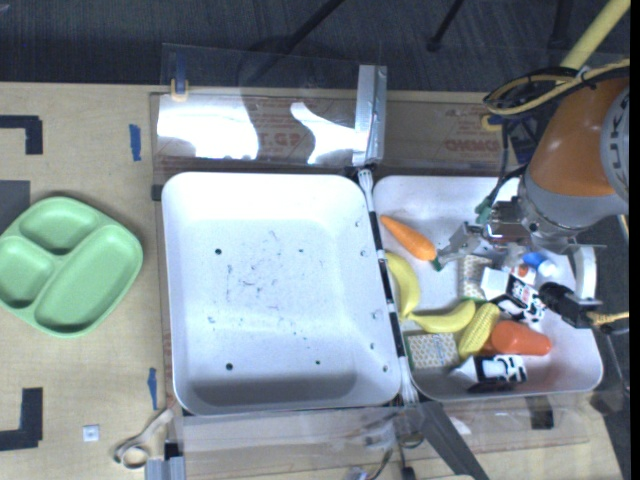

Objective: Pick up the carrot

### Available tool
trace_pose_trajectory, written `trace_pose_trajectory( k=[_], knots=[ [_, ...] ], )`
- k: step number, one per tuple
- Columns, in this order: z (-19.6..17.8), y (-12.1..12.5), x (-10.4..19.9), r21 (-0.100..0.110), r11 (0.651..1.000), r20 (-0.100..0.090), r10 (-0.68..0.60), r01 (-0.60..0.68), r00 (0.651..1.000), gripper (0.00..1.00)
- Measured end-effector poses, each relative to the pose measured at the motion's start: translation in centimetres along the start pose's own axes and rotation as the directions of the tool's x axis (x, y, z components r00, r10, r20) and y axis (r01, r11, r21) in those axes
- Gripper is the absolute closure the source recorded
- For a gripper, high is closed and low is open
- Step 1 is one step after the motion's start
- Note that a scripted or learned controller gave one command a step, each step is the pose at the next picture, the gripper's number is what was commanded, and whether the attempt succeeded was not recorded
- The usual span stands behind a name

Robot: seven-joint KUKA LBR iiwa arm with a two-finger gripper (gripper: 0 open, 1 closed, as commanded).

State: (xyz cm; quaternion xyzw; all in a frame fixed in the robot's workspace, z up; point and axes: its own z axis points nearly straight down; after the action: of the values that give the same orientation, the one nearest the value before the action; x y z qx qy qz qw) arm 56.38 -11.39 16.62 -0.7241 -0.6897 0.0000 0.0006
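Scissors [140, 442] lie at the desk's near edge. Farther back, the carrot [409, 237] rests in the right bin [590, 373], upper left corner, long axis slanting down-right. It sits just left of the gripper [462, 251], whose opening cannot be told.

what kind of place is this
Likely a robot lab bench for grasping trials: a grey arm over two white bins, toy food like a carrot and banana, and tripod legs behind.
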Motion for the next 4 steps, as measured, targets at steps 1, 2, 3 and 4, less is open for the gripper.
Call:
trace_pose_trajectory(
  k=[1, 2, 3, 4],
  knots=[
    [-3.6, 1.1, 1.8, -0.002, 0.999, 0.001, 0.047, -0.047, 0.999, 0.0],
    [4.7, 6.1, 2.1, -0.001, 0.983, 0.001, -0.186, 0.186, 0.983, 0.0],
    [8.0, 4.7, 1.9, -0.004, 0.951, 0.004, -0.309, 0.309, 0.951, 0.0],
    [6.8, 4.8, 1.8, -0.011, 0.952, 0.004, -0.306, 0.306, 0.952, 1.0]
  ],
)
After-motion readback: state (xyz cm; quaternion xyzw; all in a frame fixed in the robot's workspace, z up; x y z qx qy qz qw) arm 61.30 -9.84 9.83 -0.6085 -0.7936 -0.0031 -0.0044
